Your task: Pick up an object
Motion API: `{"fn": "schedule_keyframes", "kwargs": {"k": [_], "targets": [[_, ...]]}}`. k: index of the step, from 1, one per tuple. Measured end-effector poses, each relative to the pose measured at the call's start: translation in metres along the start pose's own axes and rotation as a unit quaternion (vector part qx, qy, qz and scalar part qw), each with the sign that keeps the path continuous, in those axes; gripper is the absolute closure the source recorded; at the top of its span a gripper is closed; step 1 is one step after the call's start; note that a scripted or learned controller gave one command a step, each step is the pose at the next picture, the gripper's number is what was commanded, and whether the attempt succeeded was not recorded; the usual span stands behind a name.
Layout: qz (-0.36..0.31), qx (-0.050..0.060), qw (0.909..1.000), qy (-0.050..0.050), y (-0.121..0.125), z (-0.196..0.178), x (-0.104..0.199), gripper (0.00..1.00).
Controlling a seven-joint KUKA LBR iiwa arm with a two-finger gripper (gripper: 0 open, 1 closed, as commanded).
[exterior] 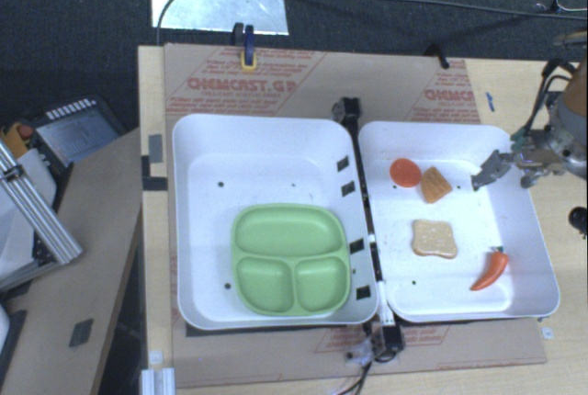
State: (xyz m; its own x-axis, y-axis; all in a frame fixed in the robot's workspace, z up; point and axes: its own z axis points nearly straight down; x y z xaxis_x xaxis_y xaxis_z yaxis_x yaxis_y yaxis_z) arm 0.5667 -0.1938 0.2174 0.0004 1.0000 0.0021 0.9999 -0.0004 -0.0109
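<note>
The right bin (524,228) holds four small toy foods. A round red piece (405,172) lies at its upper left, touching a tan-orange chunk (435,185). A slice of toast (434,239) lies near the middle, and an orange-red pepper (491,270) lies toward the lower right. My gripper (508,174) hangs over the bin's upper right part, to the right of the tan-orange chunk and apart from it. Its fingers stand open with nothing between them.
The left bin (211,163) holds a green three-compartment plate (289,257) in its lower half. Black clips line the seam between the bins. A metal rail and a dark box sit on the side table at far left.
</note>
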Motion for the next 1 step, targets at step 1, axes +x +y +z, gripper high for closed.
{"fn": "schedule_keyframes", "kwargs": {"k": [1], "targets": [[-0.002,-0.006,1.0,-0.001,0.0027,-0.0073,0.0007,0.0]]}}
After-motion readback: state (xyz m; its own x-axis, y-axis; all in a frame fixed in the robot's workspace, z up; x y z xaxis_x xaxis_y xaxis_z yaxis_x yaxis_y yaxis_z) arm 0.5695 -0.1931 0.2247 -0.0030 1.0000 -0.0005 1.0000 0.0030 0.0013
